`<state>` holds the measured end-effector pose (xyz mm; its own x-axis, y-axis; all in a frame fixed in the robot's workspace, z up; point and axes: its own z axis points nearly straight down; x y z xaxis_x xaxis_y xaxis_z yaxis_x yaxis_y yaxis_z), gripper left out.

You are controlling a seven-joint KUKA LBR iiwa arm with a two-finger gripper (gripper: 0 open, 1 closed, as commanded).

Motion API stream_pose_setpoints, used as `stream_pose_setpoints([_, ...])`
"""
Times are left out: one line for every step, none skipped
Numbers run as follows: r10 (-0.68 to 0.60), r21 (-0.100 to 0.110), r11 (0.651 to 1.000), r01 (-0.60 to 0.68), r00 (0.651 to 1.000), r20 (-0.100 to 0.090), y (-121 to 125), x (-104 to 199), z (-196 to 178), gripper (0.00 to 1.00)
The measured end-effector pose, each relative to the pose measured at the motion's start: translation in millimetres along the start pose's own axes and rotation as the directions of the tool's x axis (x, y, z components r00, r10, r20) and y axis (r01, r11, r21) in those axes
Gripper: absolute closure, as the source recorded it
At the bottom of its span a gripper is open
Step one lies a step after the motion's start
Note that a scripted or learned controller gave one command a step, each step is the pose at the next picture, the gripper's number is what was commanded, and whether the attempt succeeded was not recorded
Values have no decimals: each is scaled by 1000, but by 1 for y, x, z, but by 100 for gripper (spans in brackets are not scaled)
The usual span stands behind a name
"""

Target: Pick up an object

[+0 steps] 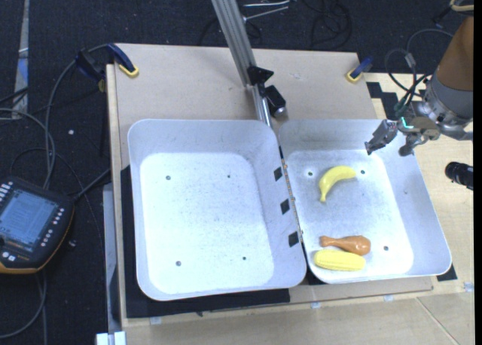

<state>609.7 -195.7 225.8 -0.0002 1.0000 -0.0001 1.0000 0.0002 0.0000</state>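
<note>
My two-finger pincer [397, 140] hovers over far right rim of right shallow white plastic bin [422, 208], fingers apart, nothing between them. Nearest target: curved yellow plastic banana [335, 180], far half of bin, left of pincer. Advise: descend across narrow middle; smooth, rounded, likely to slip. Near edge: glossy brown drumstick [348, 244] touching bumpy yellow corn cob [339, 261]; crowded, avoid.

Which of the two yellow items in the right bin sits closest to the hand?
The banana, curved, alone in the bin's upper part below the hand. The corn cob lies at the near edge.
</note>
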Motion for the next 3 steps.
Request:
stream_pose_setpoints([0,0,1000,0,1000,0,0,0,0,0])
stream_pose_setpoints([1,5,1000,-1,1000,-1,-7,-8,53,0])
stream_pose_setpoints([0,4,1000,0,1000,-1,-10,-8,96,0])
